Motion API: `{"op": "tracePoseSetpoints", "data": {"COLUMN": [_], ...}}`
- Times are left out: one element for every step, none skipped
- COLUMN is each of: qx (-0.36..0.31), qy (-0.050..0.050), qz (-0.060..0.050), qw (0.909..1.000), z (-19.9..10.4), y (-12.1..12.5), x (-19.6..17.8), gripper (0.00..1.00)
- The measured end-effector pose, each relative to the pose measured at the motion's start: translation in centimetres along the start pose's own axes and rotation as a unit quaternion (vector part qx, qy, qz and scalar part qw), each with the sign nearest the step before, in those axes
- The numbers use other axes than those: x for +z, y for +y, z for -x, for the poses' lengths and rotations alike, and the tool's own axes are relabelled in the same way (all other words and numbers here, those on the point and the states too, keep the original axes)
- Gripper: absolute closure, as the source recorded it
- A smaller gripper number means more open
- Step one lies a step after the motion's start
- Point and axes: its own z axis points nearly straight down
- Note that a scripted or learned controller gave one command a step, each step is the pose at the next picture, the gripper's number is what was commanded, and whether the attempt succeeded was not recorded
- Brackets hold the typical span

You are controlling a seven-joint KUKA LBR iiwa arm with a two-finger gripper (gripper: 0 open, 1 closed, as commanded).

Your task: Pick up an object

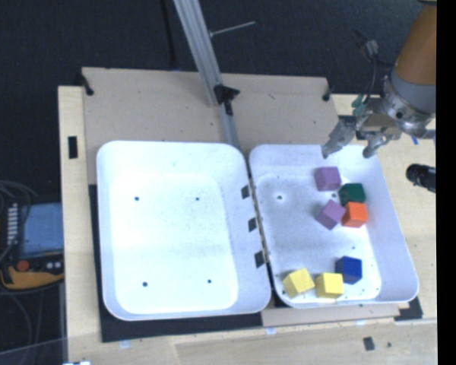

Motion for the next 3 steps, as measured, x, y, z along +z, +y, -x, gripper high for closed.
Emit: {"op": "tracePoseSetpoints", "data": {"qx": [0.0, 0.002, 0.003], "qy": [0.0, 0.0, 0.0], "qz": [0.0, -0.003, -0.002], "qw": [1.0, 1.0, 1.0], "z": [0.0, 0.2, -0.5], "y": [0.0, -1.0, -1.2], "x": [0.0, 5.6, 10.2], "gripper": [0.0, 0.0, 0.0]}}
